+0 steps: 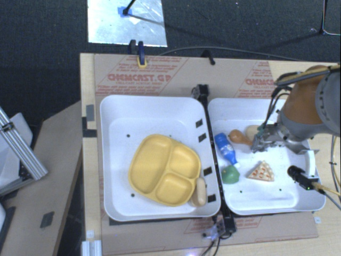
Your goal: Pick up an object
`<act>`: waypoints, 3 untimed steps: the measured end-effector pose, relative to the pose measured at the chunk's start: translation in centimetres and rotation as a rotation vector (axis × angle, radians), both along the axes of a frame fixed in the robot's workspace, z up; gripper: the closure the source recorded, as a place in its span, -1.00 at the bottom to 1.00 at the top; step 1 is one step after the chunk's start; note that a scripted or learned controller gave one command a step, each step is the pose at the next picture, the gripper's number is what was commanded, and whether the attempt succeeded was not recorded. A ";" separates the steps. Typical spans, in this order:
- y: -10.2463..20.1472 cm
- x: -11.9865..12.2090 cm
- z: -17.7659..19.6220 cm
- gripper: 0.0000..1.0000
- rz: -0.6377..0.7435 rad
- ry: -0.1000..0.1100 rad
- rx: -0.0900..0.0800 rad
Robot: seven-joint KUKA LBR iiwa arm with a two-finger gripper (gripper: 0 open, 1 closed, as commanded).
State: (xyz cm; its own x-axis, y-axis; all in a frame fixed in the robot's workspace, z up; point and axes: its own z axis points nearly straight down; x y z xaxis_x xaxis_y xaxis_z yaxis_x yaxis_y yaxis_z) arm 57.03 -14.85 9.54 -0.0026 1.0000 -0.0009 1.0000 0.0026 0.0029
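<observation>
**Pincer low in the right bin, among the small objects**

The grey arm (311, 108) with its orange band reaches in from the right and bends down into the right bin (266, 204). Its pincer (259, 144) sits low over the bin's floor, just right of a small orange-brown pear-shaped object (239, 137) and beside a pale yellowish object (252, 130). Whether the pincer is wide or narrow cannot be told from this angle, and nothing shows between its tips.

Below the pincer lies a pizza-slice toy (261, 172), flat on the bin floor. Along the bin's left wall lies a blue bottle (226, 149), tilted, with a green rounded object (230, 174) just below it.

The left bin (114, 143) holds a yellow divided plate (165, 169) with three compartments, and a tan bread-like piece (200, 191) rests against the plate's lower right edge. Both bins sit on a cardboard sheet (138, 78) on the worktop.
</observation>
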 end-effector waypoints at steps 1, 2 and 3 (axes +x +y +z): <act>0.1 0.9 4.7 1.00 0.002 -0.003 0.000; 0.0 1.8 9.3 1.00 0.002 -0.004 -0.001; -0.1 1.8 15.8 1.00 0.002 -0.004 -0.001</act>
